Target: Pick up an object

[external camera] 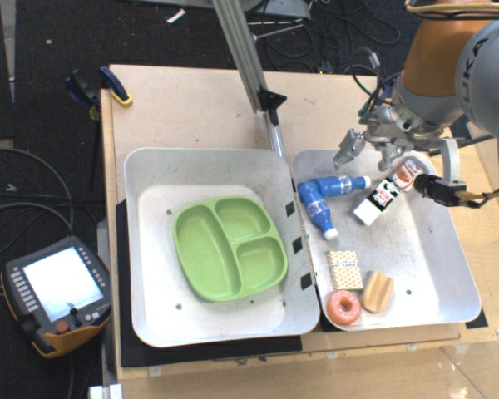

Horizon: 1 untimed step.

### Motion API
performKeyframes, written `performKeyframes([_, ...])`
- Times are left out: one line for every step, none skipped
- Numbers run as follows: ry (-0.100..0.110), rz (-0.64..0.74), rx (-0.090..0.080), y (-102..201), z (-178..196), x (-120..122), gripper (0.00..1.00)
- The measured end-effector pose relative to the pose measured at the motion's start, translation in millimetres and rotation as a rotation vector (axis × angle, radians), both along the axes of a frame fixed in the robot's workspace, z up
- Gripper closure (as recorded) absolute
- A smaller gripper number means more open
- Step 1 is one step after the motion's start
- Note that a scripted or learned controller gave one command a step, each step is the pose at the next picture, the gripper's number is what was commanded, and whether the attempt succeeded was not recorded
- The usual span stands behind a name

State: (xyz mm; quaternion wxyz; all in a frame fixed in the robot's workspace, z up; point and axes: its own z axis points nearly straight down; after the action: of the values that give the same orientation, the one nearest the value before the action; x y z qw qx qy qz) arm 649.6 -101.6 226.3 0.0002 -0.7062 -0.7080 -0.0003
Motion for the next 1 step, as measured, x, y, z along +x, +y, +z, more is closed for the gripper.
performKeyframes([0.000,0.000,0.000,0.0,0.0,0.0,0.00])
